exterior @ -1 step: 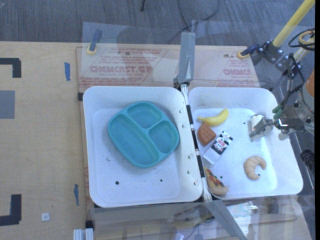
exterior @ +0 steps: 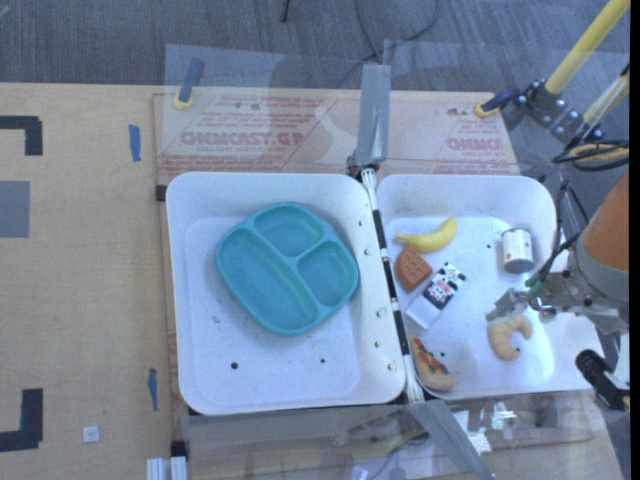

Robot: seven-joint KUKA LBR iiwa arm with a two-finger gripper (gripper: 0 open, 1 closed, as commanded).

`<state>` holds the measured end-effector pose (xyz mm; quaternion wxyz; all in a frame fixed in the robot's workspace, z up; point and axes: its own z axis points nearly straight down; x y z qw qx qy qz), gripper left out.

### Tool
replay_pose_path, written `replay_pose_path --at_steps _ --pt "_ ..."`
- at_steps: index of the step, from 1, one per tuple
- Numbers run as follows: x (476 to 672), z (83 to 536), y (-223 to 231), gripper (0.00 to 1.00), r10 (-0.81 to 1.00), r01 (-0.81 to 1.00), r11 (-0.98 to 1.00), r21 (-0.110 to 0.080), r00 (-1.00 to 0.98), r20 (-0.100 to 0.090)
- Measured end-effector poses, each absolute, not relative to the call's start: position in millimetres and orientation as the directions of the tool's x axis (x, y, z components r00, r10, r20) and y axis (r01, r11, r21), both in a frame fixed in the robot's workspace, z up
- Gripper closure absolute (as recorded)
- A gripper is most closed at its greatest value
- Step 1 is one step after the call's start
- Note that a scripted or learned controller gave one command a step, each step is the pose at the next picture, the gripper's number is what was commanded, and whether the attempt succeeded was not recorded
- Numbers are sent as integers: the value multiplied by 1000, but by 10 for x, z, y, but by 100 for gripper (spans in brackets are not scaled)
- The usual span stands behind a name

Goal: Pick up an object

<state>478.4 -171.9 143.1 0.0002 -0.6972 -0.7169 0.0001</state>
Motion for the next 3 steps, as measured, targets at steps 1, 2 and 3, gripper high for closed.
replay_pose_path --at_steps 1,2,3 --pt "4828 890 -1812 0 996 996 88 12 -88 -5" --pt "4820 983 -1834 100 997 997 81 13 -81 -4" --pt "4807 2502 -1151 100 993 993 118 0 -118 -1"
